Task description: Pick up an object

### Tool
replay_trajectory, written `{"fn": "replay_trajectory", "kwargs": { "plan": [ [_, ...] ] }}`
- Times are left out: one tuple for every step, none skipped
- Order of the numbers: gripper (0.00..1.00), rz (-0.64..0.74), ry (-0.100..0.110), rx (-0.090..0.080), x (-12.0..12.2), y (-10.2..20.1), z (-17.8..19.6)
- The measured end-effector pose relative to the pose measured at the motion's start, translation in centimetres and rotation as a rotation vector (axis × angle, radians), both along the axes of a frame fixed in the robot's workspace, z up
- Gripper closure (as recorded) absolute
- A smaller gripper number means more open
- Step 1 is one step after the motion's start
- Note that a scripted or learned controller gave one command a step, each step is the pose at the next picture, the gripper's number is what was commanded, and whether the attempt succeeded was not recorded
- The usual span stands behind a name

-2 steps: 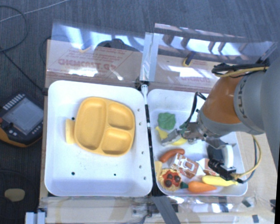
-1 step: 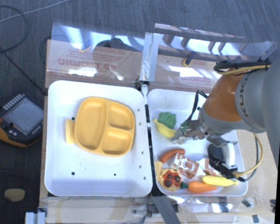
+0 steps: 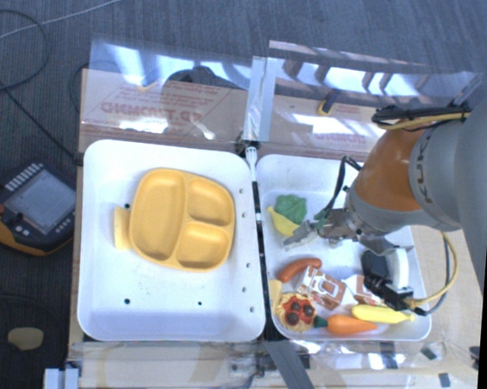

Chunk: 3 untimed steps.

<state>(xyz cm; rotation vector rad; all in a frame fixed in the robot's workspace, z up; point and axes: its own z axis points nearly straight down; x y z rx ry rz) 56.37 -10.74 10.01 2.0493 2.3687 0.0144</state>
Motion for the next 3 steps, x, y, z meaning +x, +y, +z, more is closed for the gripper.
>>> {"fn": "replay_trajectory", "kwargs": {
  "plan": [
    [0.00, -0.271, 0.003, 0.000, -1.0, 0.9, -0.7],
    [0.00, -0.213, -0.010, -0.003, -2.9, 0.8, -0.8],
    [1.00, -0.213, -0.007, 0.001, -2.9, 0.8, 0.1]
  ]
}}
